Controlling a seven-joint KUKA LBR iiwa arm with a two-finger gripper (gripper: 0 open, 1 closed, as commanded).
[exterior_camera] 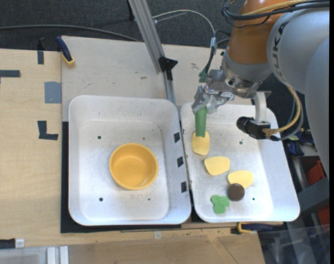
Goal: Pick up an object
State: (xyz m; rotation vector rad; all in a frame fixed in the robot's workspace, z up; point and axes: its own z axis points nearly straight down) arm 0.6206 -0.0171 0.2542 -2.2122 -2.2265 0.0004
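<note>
The thing gripped is a small brush or spatula (201, 132): a green, stick-like handle is joined to a flat, pale yellow, rounded blade. It hangs upright directly under the claw (205, 104), and the top of the green handle is pinched between the two metal fingers. The yellow blade is seen over the upper left part of the right bin (277, 202); whether it touches the floor of the bin cannot be told.

Two shallow white bins are counted on the worktop (23, 147), side by side, with rounded corners and a speckled, matt floor. Far to the left of the claw and lower, the left bin (84, 114) is placed. One yellow bowl (133, 165) is found in it, round, smooth and plastic-looking, with the opening turned up.

Below the claw, in the right bin, four more loose pieces are counted. Two flat yellow pieces (217, 165) of soft, rounded outline are laid near each other, the second (242, 177) lower and more to the right. One dark brown ball (236, 192) is touching the lower edge of that second piece. One small green lumpy piece (220, 203) is seen just left of the ball.

Above the claw, the orange band (255, 32) of the grey arm is seen.
</note>
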